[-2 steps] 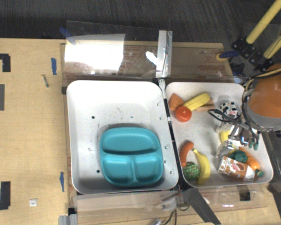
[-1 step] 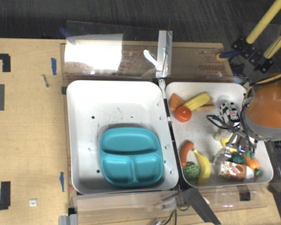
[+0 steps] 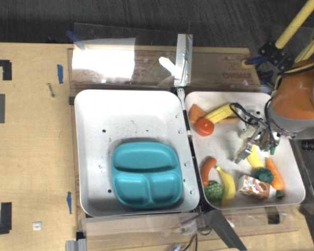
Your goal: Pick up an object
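Gripper low in right bin, metal fingers spread, holding nothing, beside small yellow piece. Around it: plastic banana, tomato, corn, carrot. Left bin: teal 3-compartment tray.

Faint reddish printing runs across the brown cardboard panel along the far edge of the surface, too blurred to read. The small carton bears unreadable print.

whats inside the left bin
A teal divided tray lies in the left bin, toward its near side. The bin floor under the tray is covered, so anything beneath it cannot be seen.
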Robot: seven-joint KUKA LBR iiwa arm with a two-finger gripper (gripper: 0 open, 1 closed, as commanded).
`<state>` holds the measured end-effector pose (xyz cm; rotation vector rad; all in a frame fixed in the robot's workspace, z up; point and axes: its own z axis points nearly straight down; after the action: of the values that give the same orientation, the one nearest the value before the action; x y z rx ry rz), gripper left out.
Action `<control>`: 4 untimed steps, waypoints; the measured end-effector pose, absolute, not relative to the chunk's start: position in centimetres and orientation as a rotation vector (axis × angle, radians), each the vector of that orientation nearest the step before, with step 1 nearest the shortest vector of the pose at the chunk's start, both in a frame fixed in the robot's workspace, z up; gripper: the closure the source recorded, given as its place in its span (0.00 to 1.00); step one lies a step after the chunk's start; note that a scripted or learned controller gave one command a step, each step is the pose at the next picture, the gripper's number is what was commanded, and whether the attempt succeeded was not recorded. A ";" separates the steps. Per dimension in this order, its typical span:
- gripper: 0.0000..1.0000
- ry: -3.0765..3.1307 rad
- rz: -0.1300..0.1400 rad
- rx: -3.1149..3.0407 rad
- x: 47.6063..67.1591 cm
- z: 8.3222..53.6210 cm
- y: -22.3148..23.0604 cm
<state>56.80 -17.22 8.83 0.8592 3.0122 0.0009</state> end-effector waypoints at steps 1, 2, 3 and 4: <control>0.00 3.072 0.009 0.631 51.2 8.7 -21.9; 0.00 3.064 0.001 0.662 58.9 8.7 -22.2; 0.00 3.106 0.000 0.429 53.5 8.7 -22.1; 0.00 3.066 -0.003 0.496 49.0 9.2 -21.4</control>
<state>49.03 -21.42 9.24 0.4958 3.0664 -0.0032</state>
